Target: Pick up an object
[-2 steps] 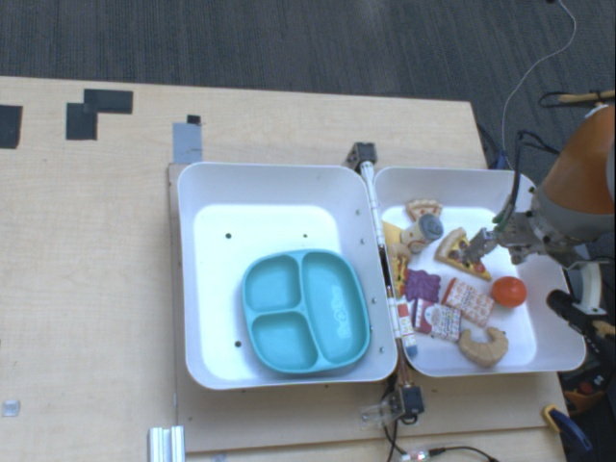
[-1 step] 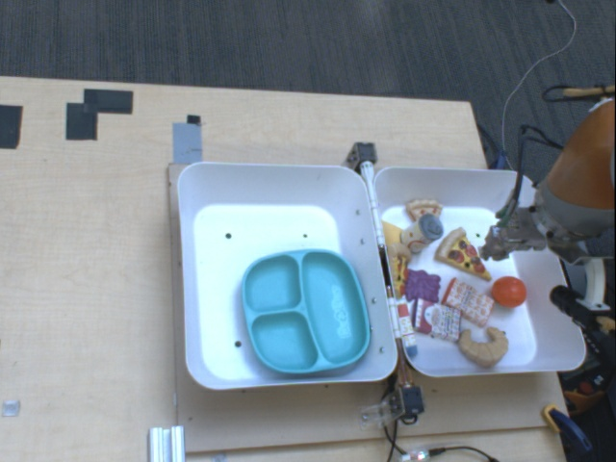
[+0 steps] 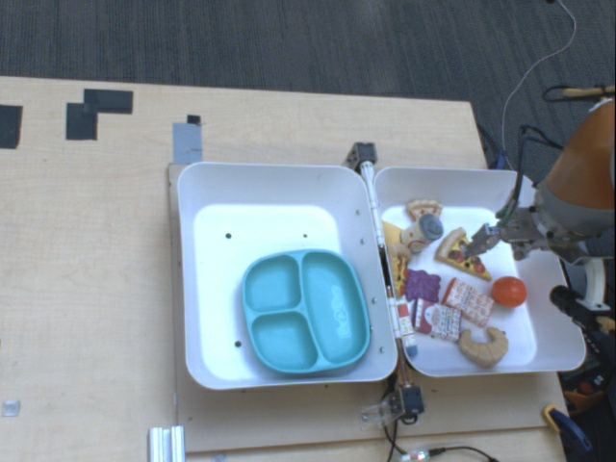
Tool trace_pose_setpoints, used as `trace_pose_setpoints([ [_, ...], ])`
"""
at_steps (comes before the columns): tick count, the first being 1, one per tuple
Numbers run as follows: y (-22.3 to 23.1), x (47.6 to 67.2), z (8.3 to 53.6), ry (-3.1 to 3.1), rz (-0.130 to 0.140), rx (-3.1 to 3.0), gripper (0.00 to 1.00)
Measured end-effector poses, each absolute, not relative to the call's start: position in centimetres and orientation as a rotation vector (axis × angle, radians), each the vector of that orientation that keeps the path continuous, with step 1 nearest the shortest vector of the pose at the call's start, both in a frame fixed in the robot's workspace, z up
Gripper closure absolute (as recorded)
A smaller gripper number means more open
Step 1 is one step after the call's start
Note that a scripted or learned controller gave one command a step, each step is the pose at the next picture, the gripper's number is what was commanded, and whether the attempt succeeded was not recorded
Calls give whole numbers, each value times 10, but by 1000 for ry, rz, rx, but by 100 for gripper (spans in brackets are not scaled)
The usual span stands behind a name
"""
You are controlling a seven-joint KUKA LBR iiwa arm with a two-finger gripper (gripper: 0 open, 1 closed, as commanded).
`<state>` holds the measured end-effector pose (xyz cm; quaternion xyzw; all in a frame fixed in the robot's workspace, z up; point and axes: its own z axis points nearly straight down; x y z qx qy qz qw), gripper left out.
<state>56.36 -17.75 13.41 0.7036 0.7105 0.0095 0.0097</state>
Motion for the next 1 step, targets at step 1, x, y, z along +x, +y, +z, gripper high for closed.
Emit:
trace_pose_setpoints([
  [1, -130, 519, 87, 2222, 7, 2213, 0],
])
